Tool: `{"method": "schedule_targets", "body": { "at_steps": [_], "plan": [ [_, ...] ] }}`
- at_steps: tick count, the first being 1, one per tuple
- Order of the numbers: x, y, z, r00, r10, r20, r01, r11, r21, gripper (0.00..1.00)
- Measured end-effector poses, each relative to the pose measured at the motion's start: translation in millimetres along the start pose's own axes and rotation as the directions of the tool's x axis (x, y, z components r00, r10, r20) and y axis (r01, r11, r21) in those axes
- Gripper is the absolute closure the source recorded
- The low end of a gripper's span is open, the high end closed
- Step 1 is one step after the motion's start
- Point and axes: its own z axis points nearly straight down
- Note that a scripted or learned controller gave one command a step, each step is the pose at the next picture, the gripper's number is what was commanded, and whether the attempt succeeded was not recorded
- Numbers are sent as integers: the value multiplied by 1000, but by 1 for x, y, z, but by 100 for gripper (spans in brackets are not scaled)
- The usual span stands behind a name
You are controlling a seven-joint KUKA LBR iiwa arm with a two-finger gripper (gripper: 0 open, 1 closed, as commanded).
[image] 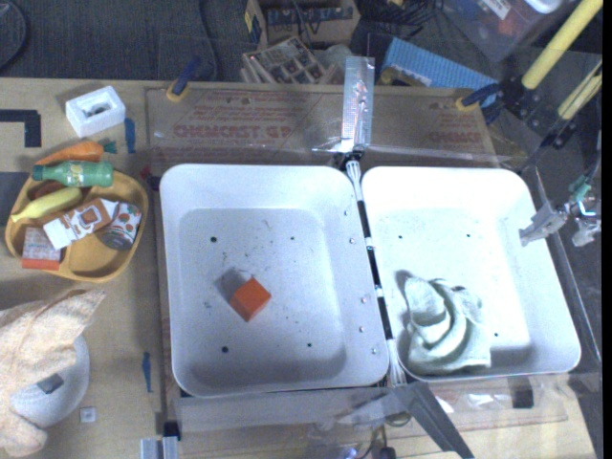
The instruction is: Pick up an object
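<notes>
Wooden bench carries two white bins side by side: left bin at centre, right bin at 3 o'clock, rims touching. Yellow bowl of toy food at 9 o'clock. Small white box at 10 o'clock. Beige cloth at 8 o'clock. Clear plastic sheet at 12 o'clock behind the bins.

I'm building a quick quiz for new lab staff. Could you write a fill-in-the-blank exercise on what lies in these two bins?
1. The orange block lies in the ____ bin of the camera view.
2. The crumpled cloth lies in the right bin, near its ____ edge.
3. The yellow bowl of toy food stands to the ____ of both bins.

Missing words: left; front; left
</notes>
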Motion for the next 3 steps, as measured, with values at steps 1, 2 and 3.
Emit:
{"method": "schedule_targets", "body": {
  "at_steps": [1, 2, 3],
  "plan": [
    [84, -51, 127, 1000, -3, 0, 3, 1000, 0, 0],
    [71, -6, 169, 1000, -31, 2, 31, 999, -8, 0],
    [63, 3, 169, 985, -173, 4, 173, 985, -11, 0]
  ]
}}
